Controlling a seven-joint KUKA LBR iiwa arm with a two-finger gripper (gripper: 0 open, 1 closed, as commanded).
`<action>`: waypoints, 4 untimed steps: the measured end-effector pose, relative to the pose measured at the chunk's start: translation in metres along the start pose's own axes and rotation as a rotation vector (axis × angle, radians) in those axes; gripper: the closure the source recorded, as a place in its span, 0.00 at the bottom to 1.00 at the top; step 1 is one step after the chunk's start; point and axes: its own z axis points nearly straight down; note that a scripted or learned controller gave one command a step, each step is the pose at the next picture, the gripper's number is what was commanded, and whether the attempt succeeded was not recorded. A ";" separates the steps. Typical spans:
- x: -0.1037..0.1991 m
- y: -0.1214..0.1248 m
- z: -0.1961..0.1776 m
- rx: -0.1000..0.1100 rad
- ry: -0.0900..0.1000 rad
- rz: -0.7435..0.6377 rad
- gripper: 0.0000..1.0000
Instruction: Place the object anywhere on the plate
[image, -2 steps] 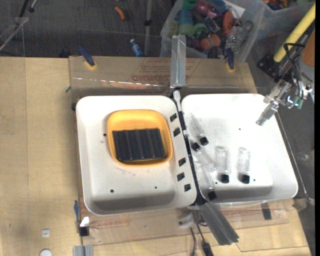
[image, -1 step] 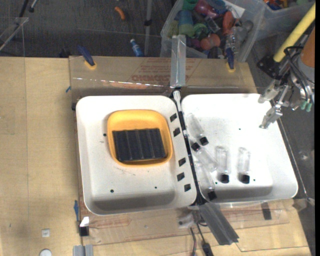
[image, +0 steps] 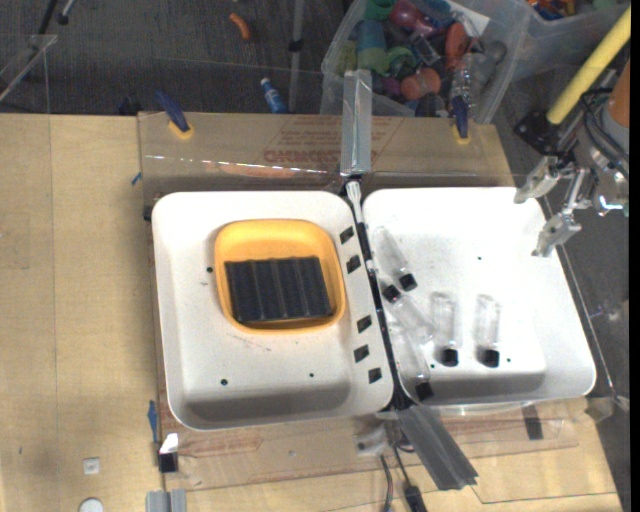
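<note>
Gripper sits at the right bin's far right corner, above the rim; two thin metal fingers visible, spread apart in a fork, nothing between them; tips near the bin's edge, can't tell if they touch it; arm mostly cut off at the frame's right, only wrist hardware showing.

Plate is in the left bin: orange, rounded-square, with a dark ribbed rectangular slab lying on it, covering most of its middle; what the slab is, can't tell.

Right bin holds clear tube-like objects with black caps: one near the divider, tilted; two standing roughly parallel toward the near side, caps toward the camera; transparent bodies hard to separate from the white floor, another clear piece near the divider is indistinct.

Black tabs run along the divider between the bins; yellow bar upper right is cut by the frame edge.
</note>
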 end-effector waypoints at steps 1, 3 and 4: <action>-0.010 0.000 0.010 -0.001 0.000 -0.294 0.00; -0.010 0.000 -0.010 -0.003 -0.001 -0.864 0.00; -0.009 0.001 0.009 -0.009 0.003 -1.181 0.00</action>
